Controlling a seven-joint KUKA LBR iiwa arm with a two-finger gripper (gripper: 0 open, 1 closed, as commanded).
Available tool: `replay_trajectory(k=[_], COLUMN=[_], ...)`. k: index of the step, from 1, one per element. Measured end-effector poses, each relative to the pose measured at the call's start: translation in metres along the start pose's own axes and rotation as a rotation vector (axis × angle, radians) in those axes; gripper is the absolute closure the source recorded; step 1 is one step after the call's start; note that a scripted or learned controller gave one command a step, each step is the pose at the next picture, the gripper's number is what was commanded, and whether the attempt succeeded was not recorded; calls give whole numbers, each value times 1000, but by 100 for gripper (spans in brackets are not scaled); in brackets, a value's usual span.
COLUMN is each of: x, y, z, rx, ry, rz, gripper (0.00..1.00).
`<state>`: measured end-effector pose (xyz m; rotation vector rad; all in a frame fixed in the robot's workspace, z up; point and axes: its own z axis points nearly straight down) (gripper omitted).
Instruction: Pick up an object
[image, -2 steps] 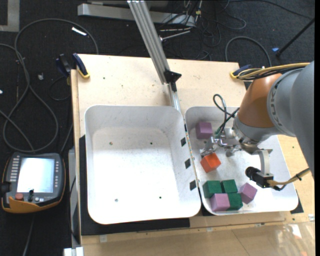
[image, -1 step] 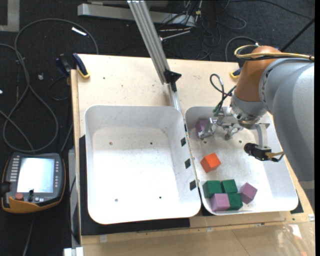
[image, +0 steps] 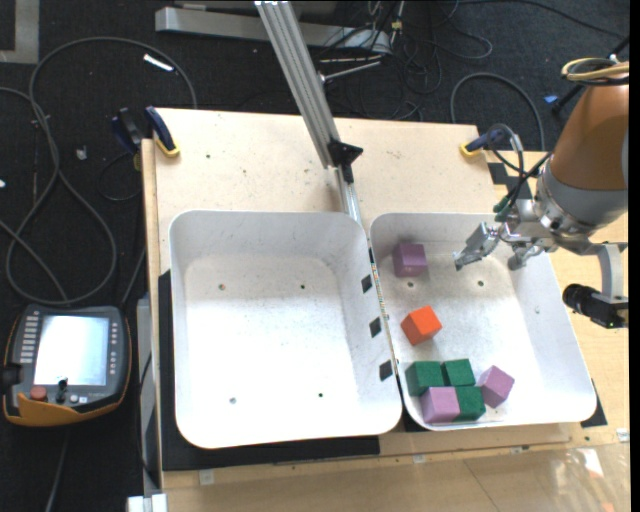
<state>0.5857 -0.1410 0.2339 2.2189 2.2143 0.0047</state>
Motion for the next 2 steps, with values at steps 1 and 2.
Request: replay_trajectory(k=[1,2], x=[25,27], y=[-75,10], z=[42,134], rx=[16,9], ry=[6,2], rz=[0,-6], gripper=[0,0])
